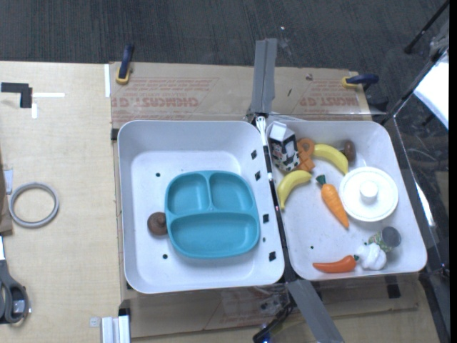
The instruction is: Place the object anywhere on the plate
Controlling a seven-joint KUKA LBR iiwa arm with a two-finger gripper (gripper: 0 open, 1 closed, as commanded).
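A blue plate (212, 214) with three compartments lies in the left bin (136, 163); its compartments hold nothing. A small brown round object (157, 224) rests on the bin floor, touching the plate's left edge. The right bin (307, 234) holds toy food: a milk carton (284, 147), two bananas (333, 156) (293, 186), a carrot (333, 203), a red chili (334, 265), a white garlic-like piece (373, 256) and a round white lidded dish (368, 193).
A grey divider bar (265, 77) runs between the bins at the back. On the bench to the left lie a tape roll (32, 204) and scissors (11, 302). Clamps (126, 63) (360, 81) hold the cardboard behind the bins.
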